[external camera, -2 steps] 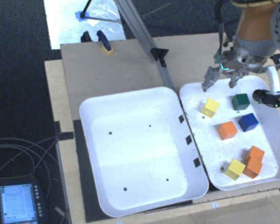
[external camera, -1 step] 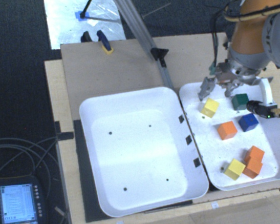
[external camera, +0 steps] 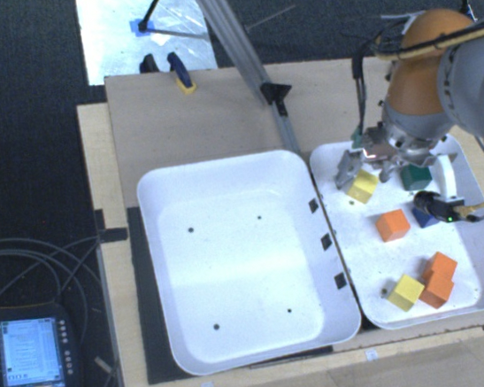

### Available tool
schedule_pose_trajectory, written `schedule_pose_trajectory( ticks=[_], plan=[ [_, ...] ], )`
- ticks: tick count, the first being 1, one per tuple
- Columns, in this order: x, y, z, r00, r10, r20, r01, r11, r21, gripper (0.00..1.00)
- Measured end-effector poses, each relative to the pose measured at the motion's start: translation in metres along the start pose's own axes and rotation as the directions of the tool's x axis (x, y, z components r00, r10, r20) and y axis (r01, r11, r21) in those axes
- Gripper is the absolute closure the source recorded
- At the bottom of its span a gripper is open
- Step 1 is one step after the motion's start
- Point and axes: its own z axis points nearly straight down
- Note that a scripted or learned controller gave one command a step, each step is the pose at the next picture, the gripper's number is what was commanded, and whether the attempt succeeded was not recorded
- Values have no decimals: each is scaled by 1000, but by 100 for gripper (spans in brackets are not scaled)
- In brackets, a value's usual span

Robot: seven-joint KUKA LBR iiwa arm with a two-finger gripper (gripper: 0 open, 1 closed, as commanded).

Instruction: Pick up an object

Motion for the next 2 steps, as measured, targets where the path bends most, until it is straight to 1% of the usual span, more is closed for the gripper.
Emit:
schedule_pose_trajectory(
  ticks=[1,2],
  plan=[
    [-4,4,29,1000,1,8,-1,1000,-15,0],
    [-3,7,15,1000,-1,7,1,1000,-23,100]
  ],
)
